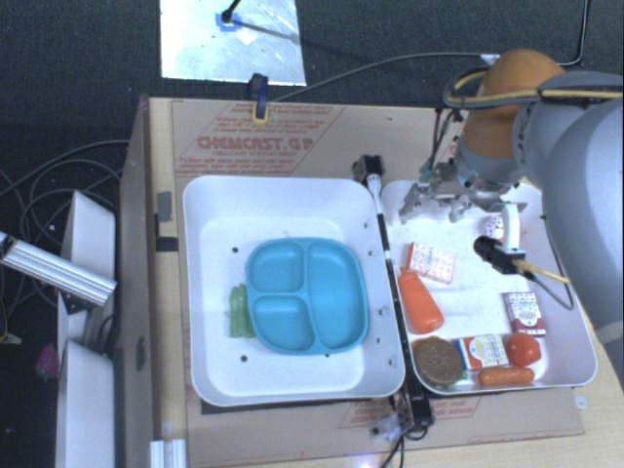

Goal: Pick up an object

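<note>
The left bin (219,222) holds a blue plate (307,295), the right bin (478,295) toy food (439,359), an orange carrot (421,302) among it. The gripper (444,203) hangs over the right bin's far end; whether its claw is apart or together I cannot tell.

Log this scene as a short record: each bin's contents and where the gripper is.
left white bin: blue divided plastic plate; green toy piece at the plate's left edge
right white bin: red-and-white checked packet; orange carrot-shaped toy; brown round patty; small red carton; red tomato toy; orange sausage toy
gripper: at the right bin's far end, beyond the checked packet
task state: all listed objects lie in the bins
</note>
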Robot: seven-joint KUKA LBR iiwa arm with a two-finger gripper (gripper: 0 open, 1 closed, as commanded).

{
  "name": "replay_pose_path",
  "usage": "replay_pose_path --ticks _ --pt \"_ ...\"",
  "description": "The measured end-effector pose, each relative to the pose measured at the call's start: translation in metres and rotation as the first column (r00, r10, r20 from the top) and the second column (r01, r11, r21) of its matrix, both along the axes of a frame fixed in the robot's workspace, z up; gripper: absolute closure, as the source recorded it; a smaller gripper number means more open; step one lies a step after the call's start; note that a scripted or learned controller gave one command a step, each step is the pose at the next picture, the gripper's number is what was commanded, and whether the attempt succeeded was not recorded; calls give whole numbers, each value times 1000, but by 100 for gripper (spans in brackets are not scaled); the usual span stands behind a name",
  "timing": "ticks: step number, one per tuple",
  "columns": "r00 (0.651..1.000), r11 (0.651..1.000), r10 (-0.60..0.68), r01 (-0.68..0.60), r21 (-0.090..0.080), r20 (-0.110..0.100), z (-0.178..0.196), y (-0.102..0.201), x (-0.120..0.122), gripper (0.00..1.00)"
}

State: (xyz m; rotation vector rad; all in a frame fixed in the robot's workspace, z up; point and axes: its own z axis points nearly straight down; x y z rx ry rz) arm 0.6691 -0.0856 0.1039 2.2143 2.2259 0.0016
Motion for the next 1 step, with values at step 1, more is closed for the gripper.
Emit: replay_pose_path --ticks 1 --pt "1000 1000 0 0 0 0 -19 1 0 0"
